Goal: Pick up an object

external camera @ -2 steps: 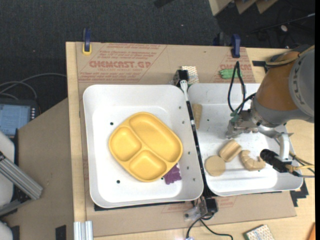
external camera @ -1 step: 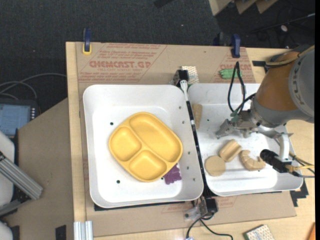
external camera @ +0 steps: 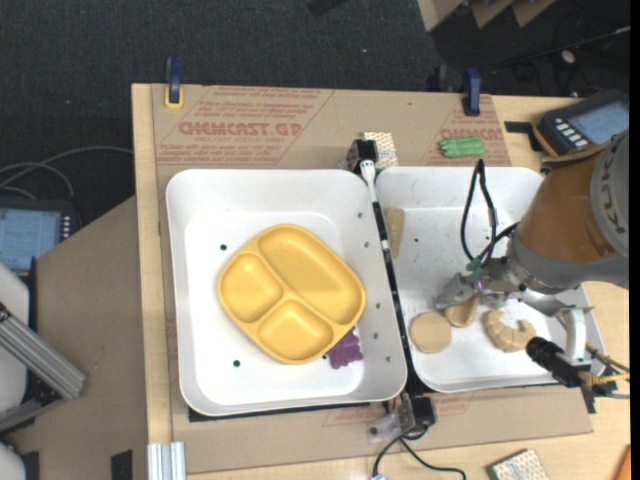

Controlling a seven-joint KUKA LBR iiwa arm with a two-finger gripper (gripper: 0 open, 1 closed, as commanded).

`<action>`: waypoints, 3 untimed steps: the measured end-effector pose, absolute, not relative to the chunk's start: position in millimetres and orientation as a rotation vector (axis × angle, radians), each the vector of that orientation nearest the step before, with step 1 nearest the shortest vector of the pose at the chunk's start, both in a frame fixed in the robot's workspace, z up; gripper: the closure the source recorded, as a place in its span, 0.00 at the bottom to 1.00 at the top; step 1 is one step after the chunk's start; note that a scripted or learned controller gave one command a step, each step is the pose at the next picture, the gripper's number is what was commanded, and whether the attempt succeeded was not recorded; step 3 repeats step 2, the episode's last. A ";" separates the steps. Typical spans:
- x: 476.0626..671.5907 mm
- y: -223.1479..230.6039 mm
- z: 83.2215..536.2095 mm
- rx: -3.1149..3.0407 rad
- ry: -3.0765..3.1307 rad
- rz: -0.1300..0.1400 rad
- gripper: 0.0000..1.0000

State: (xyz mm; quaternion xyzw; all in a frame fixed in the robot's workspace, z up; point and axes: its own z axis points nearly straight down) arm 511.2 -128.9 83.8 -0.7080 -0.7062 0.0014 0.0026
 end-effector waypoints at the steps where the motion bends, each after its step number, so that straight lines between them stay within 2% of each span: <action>1: 529.5 -128.5 84.5 -2.223 -2.224 -0.001 0.00; 2: 529.4 -128.7 94.6 -2.226 -2.224 -0.003 1.00; 3: 529.4 -128.7 94.6 -2.226 -2.224 -0.003 1.00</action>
